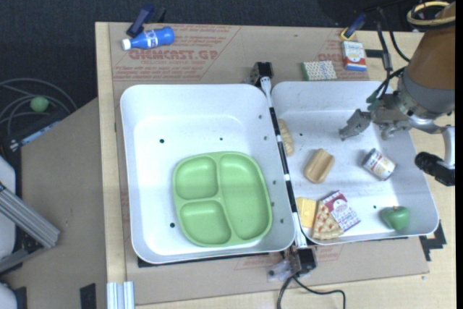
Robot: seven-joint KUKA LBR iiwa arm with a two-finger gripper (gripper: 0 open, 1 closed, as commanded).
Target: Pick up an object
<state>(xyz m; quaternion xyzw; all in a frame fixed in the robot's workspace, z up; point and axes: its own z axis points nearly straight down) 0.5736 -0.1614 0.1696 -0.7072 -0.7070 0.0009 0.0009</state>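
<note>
Bench [217,47]: cardboard-brown top printed with red lettering, set on dark carpet; coiled cable and a small green ball [39,104] on the floor off its left edge.

Left bin [145,119]: white, shallow. Contents: one green divided plate [221,197], three compartments, sitting toward the bin's near edge.

Right bin [318,101]: white, shallow, touching the left bin along a shared black seam. Contents:
- tan bread roll [319,165], near the bin's centre, long axis running from near-left to far-right, slightly tilted.
- small can [378,163], lying on its side right of the roll, long axis from far-left to near-right, its end facing the near-right corner.
- green pepper [395,217], at the near-right corner.
- red-and-white packet [340,210], near the near edge, overlapping a yellow waffle-like piece [312,217] toward the near-left corner.
- pale item [286,140] against the left wall, too small to identify.

Bench far edge, outside the bins: blue-and-white bottle [148,38] lying flat near the far-left corner, cap end to the left; small patterned card [319,69] and a little carton [354,55] beyond the right bin.

Gripper [356,125]: over the right bin's far half, above and apart from the roll and the can; the claw's state cannot be told from this angle. Nothing visible between its tips.
</note>
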